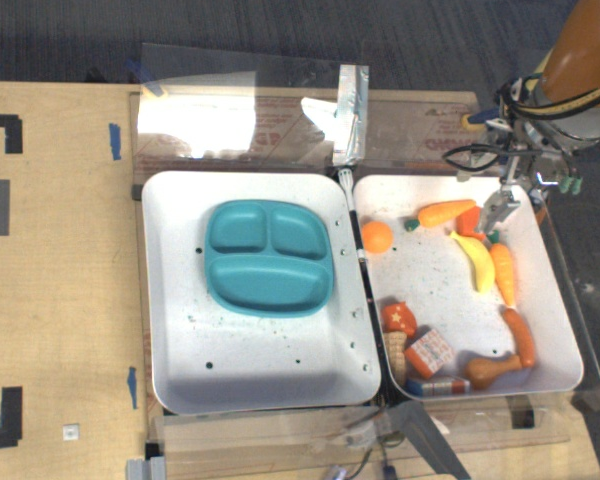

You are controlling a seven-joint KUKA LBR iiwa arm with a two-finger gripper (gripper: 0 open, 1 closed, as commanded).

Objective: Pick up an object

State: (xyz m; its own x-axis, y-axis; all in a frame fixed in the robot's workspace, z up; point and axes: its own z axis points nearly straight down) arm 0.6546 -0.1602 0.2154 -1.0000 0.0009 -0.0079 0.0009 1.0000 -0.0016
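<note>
Gripper (pixel 497 213) hovering over right white bin (pixel 570 338), finger state unclear | yellow plastic banana (pixel 475 260) lying just beneath, beside orange toy carrot (pixel 446 213) | teal divided plate (pixel 270 256) sitting in left bin (pixel 170 298)

Matt teal plastic tray (pixel 270 258), smooth white plastic bins (pixel 180 348), glossy plastic toy banana (pixel 476 260), pale wooden bench (pixel 60 268).

Bright overhead light, glare on plastic sheet (pixel 195 118)
</note>
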